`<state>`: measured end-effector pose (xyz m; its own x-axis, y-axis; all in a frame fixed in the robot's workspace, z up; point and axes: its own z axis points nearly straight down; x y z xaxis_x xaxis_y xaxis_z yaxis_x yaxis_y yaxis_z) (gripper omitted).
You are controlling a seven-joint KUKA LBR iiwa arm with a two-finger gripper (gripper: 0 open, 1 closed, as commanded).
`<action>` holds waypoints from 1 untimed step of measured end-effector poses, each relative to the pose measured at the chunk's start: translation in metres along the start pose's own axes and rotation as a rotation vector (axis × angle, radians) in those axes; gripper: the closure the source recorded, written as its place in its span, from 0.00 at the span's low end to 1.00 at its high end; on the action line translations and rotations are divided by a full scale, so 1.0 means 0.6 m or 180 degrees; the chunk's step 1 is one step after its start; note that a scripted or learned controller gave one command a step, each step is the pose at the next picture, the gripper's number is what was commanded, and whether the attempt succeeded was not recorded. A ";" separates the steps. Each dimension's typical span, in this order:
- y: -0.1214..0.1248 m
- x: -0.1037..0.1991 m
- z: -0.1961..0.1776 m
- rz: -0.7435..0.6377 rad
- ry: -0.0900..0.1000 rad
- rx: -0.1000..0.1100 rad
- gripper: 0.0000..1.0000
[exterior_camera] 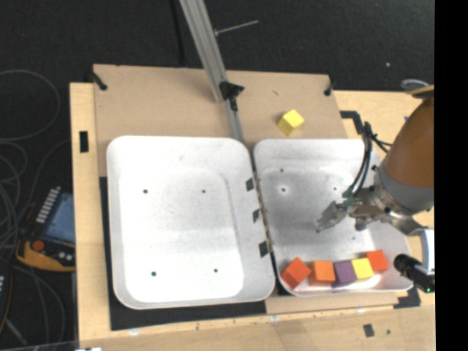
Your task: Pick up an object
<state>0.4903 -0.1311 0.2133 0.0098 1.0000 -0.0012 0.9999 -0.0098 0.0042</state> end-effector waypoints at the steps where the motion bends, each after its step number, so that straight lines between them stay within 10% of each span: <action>1: -0.011 0.062 0.195 -0.0005 -0.0004 0.0001 0.00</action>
<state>0.4846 -0.0940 0.0963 0.0084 1.0000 -0.0024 1.0000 -0.0083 0.0038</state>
